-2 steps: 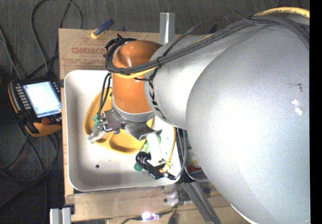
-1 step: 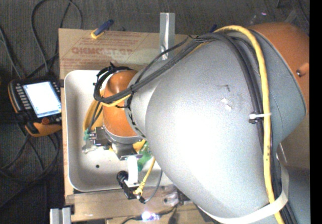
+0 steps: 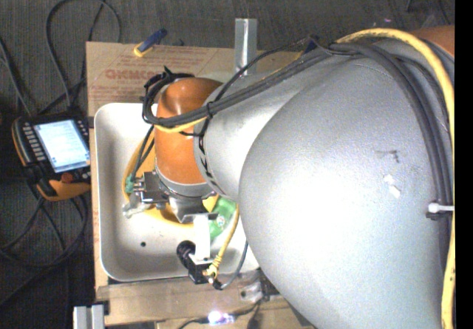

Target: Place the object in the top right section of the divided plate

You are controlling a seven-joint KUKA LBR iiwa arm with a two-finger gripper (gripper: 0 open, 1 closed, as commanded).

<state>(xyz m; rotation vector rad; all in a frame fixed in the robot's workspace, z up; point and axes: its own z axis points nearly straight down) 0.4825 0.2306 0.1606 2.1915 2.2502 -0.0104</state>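
My hand (image 3: 181, 205) hangs low in the bin (image 3: 111, 172), its grip hidden under my wrist, so I cannot tell its state. Yellow and green plate (image 3: 222, 215) edges peek just beside it; the object is hidden. I should hold steady over the correct section before any release.

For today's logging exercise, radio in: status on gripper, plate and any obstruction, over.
Arm low over the left white bin, gripper under the orange band, fingers unreadable. Yellow and green bits peek beneath the wrist; plate sections hidden. Arm's grey bulk blocks the right side.
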